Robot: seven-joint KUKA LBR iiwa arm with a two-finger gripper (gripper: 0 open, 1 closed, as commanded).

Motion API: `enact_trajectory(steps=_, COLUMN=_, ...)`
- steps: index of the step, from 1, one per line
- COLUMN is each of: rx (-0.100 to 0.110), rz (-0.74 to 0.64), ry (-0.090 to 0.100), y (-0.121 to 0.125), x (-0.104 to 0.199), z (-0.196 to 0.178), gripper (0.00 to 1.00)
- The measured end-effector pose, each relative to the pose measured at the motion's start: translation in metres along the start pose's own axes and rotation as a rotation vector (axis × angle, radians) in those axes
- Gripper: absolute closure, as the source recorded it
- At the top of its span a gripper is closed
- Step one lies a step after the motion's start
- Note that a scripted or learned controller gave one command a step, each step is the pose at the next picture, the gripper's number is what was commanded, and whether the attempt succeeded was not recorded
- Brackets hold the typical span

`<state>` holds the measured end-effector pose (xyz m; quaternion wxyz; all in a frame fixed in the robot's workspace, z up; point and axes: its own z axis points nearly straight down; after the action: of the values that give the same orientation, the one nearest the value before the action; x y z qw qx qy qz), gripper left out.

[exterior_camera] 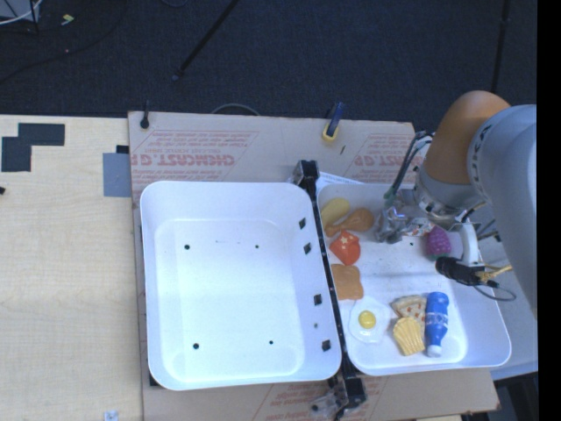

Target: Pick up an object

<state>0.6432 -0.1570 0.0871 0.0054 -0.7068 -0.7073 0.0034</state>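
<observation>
claw (396,226) low in rt bin (491,349) | cardboard (202,147) print – mirrored, unreadable

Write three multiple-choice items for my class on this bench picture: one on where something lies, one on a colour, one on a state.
1. Where does the fried egg lie?
A. in the right bin, near its front
B. in the left bin
C. on the cardboard

2. What colour is the bottle beside the fries?
A. green
B. blue with a white cap
C. black

3. How does the bottle rest?
A. lying flat on the bin floor
B. lifted above the bin
C. leaning on the clamp

Key: 1 A, the egg sits by the right bin's front rim. 2 B, its body is blue. 3 A, it lies lengthwise on the white floor, away from the gripper.
</observation>
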Motion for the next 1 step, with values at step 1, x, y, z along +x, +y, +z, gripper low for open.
enact_trajectory(steps=1, rx=-0.006, rz=0.004, ry=0.001, y=-0.043, x=-0.0578, z=-0.0004, gripper=1.0)
